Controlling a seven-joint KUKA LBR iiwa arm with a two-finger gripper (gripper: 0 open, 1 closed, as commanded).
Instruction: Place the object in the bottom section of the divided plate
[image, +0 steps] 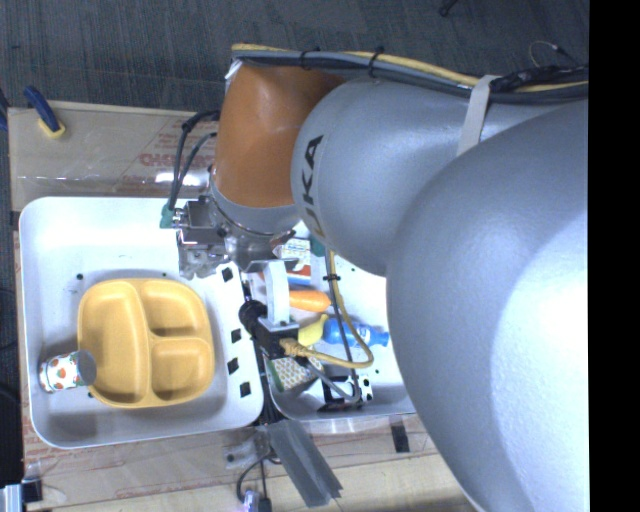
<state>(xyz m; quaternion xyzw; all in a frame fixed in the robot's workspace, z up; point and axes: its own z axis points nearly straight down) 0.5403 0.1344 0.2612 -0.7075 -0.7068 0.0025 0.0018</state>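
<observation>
From my seat the arm covers most of what I need: its grey bulk and orange band sit over the right bin, and the gripper pokes out near ten o'clock of that bin, above the upper edge of the left bin. I cannot tell how it is set; the housing and cables hide that end, so I won't claim it carries anything.

The divided plate lies at the centre of the left bin, its three hollows bare. It is mustard-yellow, smooth moulded plastic with rounded corners and raised ribs between sections. At its eight o'clock, touching or nearly so, sits a small white cup with orange spots.

The object to move is, I think, among the clutter in the right bin at about three o'clock from the plate: an orange carrot-like piece, something yellow, a blue bit, a woven mesh patch. Which one is meant I can't say.

To do this step well I'd want a firm pinch across a narrow, rigid part of one item, lift clear of the bin wall, cross towards nine o'clock, and lower into the plate's bottom section, between the ribs, before letting go; smooth plastic will let a rounded piece slide.
</observation>
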